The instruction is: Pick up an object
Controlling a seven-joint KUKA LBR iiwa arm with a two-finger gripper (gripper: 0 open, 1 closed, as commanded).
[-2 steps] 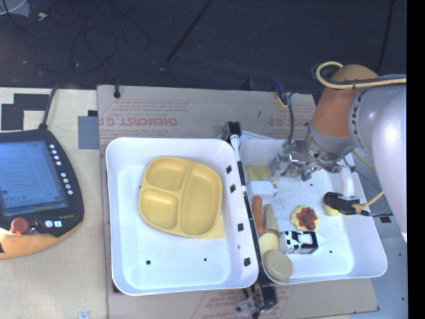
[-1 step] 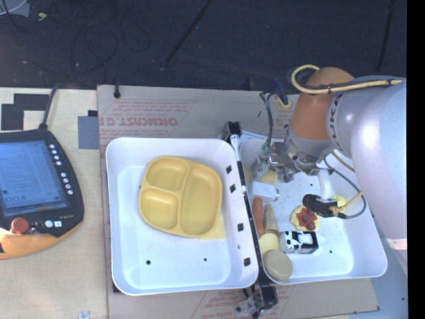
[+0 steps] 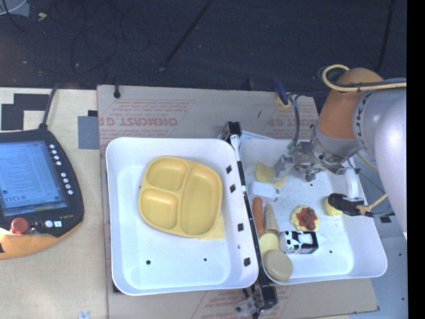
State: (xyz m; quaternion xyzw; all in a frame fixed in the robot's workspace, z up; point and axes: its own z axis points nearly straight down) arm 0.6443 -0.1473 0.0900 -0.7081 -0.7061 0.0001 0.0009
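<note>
My gripper point(image 3: 297, 167) hangs low over the back of the right bin point(image 3: 358, 261), open, with nothing between its fingers. Just to its left lies a yellow cheese wedge point(image 3: 265, 173), with a small white piece point(image 3: 263, 190) in front of it. Nearer the front are a round piece with a red topping point(image 3: 305, 218), a black-and-white block point(image 3: 300, 242), an orange sausage shape point(image 3: 257, 212), a beige cone point(image 3: 270, 219) and a tan disc point(image 3: 279, 265). A small yellow piece point(image 3: 331, 207) lies to the right.
The left bin point(image 3: 126, 258) holds a yellow divided plate point(image 3: 180, 195). A tablet pendant point(image 3: 33, 185) sits on the bench at far left. The wall between the bins point(image 3: 242, 205) runs close to the toys.
</note>
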